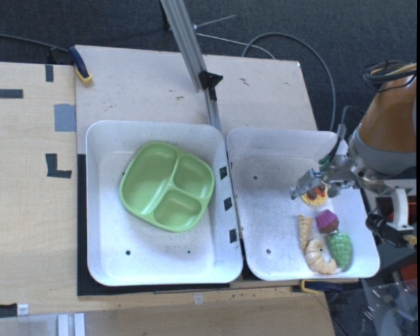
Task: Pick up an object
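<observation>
My gripper (309,185) sits low in the right bin (266,152), over a small yellow toy (313,198); can't tell its state. Other toys cluster just below, so reach stays short.

Two bins sit side by side on the bench (161,82). The left bin (98,187) holds a divided plate (168,185) near its middle. In the right bin (266,159), several small items cluster toward the right side: one (313,197) directly beneath the claw (306,185), the others (327,243) nearer the front edge
</observation>
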Motion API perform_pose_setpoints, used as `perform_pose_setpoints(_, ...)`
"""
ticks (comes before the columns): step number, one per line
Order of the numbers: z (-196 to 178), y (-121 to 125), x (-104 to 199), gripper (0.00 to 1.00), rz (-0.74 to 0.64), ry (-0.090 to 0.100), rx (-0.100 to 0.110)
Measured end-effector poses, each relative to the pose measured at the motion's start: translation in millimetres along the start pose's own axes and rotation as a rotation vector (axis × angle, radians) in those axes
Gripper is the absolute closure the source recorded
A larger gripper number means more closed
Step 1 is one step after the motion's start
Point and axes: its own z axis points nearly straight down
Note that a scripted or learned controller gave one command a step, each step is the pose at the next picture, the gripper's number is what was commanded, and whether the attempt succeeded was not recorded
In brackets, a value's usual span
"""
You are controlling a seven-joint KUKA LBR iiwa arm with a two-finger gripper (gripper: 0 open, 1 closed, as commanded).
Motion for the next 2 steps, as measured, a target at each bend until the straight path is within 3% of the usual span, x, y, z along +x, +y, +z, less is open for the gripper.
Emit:
perform_pose_setpoints(1,-0.1,0.0,-0.1,0.00,0.000,0.000,-0.001)
perform_pose_setpoints(2,60.7,-2.1,-7.6,0.00,0.002,0.000,0.005)
